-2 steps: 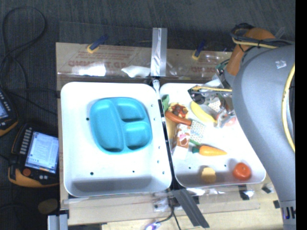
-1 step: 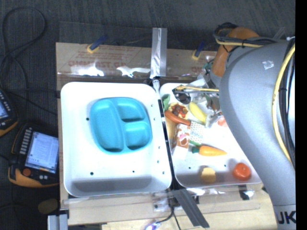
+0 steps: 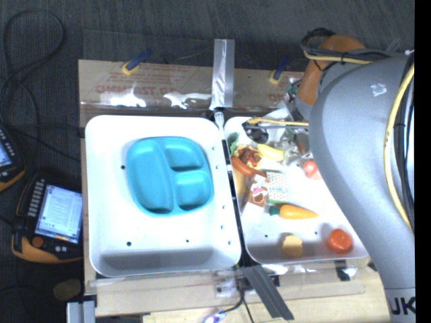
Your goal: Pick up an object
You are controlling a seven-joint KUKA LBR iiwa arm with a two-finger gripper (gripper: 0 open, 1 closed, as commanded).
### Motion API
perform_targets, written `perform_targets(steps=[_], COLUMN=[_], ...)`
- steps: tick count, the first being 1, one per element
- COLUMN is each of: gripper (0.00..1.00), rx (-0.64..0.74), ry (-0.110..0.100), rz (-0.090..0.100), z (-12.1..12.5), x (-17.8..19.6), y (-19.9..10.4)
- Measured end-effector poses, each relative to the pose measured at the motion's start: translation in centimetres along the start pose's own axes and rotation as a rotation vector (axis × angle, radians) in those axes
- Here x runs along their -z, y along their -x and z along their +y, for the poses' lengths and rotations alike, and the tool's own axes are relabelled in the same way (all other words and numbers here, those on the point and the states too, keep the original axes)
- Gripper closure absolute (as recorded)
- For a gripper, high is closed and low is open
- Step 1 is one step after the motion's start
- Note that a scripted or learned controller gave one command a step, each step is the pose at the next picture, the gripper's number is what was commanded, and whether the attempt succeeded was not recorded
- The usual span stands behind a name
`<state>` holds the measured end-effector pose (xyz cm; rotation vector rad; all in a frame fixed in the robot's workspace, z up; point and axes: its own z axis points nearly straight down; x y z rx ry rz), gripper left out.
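The gripper sits low at the far end of the right bin, just under the grey arm that reaches in from the right; whether it is open or shut I cannot tell, since the metal parts there blur into the clutter, and nothing can be seen held.

Right around it lie the likeliest targets: a dark spoon-like piece just to its left, a yellow banana touching the near side of that, and a red-brown toy against the bin's left wall; the arm seems lowered here because this far corner is where the pile is densest.

Nearer, apart from the gripper, rest a printed card packet, a carrot, a tan block and a red tomato; a small red piece lies beside the arm.

The left bin holds a blue divided tray, well apart from the gripper; it plays no part in the pick as things stand.
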<state>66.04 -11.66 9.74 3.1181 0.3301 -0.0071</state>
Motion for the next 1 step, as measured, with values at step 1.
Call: perform_targets(steps=[1], gripper=[1.0], rx=[0.05], ry=[-0.005], rz=[0.0], z=[1.53], x=[6.33], y=[2.57])
